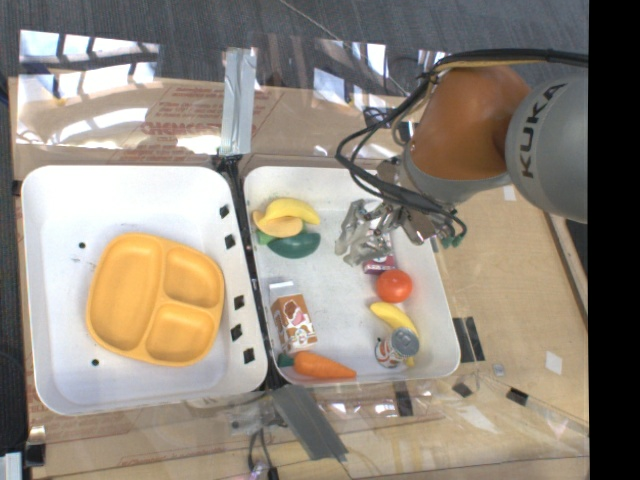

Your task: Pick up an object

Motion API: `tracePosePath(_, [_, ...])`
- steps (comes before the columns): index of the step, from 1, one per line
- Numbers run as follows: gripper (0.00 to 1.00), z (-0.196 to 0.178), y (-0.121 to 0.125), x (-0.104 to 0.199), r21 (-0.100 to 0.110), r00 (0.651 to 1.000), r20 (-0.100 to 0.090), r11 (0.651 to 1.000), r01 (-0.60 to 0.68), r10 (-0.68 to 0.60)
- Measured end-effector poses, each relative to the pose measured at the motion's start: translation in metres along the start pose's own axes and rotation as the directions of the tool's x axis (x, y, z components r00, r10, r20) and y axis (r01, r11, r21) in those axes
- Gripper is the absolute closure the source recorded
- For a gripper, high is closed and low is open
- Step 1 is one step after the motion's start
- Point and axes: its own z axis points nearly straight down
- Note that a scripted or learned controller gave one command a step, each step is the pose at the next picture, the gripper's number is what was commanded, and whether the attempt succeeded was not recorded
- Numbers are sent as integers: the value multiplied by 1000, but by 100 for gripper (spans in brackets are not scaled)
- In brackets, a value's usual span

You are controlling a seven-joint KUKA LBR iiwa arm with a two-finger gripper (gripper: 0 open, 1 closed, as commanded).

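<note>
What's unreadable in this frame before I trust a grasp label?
- hand: camera view, metal parts blur together; finger state unclear.
- Small red item: partly under the hand, contact undecidable.
- Small jar: too small to identify, overlaps the banana.
- Carton: print too small.

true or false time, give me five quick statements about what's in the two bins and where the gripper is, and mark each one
1. The yellow divided tray lies in the left bin. True.
2. The carrot lies at the far edge of the right bin. False: it lies along the near edge, below the small carton.
3. The gripper is over the right bin. True.
4. The tomato sits in the left bin. False: it is in the right bin, just below the gripper.
5. A banana lies between the tomato and the small can. True.
</note>
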Motion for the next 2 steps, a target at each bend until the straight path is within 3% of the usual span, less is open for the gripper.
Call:
tracePosePath(1, [100, -24, -60, -31, 2, 991, 5, 991, -133, 133])
tracePosePath(2, [100, -20, -68, -31, 3, 886, 4, 886, 463, -463])
